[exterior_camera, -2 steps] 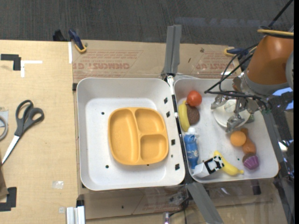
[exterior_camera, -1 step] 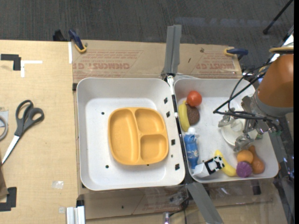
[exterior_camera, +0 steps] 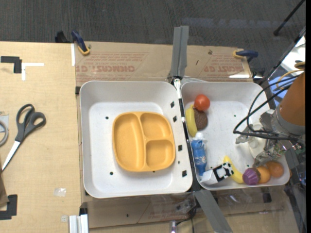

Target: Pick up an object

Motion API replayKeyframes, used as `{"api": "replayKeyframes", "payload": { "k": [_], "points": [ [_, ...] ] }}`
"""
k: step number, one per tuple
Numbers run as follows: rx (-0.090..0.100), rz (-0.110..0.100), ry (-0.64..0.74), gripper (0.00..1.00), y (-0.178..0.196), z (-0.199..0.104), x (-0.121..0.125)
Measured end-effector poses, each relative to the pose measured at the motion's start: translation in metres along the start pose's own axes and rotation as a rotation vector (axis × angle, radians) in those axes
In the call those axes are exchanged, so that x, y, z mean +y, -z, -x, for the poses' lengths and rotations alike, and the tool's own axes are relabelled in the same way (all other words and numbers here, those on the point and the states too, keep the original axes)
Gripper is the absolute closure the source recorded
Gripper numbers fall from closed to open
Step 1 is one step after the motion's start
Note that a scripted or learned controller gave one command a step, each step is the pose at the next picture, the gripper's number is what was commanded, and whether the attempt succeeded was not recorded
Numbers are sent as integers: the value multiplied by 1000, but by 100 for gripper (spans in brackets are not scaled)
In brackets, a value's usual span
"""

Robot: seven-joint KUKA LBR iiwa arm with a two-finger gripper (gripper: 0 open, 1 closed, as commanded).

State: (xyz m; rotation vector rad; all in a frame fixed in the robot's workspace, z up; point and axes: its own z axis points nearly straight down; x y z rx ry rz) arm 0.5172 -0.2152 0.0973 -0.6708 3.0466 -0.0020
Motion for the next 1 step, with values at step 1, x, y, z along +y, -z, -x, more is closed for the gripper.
{"api": "replayKeyframes", "payload": {
  "k": [1],
  "points": [
    [13, 0, -227, 0, -5, 112, -38]
  ]
}}
